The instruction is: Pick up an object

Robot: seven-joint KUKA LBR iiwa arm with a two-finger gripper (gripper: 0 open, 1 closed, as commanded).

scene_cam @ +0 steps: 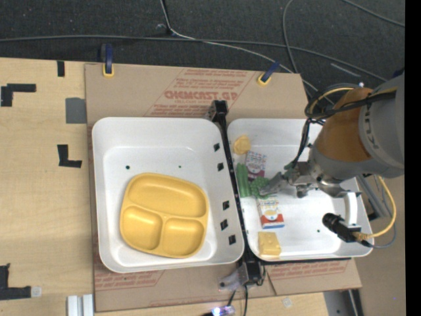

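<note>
So I'm down in the right-hand shallow white plastic bin (pixel 309 245), my fingers (pixel 268 188) right at the flat green packet (pixel 243 180) by the divider. Can't tell if they're apart or closed. Looks like the reaching step; next I'd need a proper clamp before lifting.

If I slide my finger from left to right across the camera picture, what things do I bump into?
yellow divided plate in the left bin → black divider between the bins → green packet → gripper → the arm's orange band
</note>
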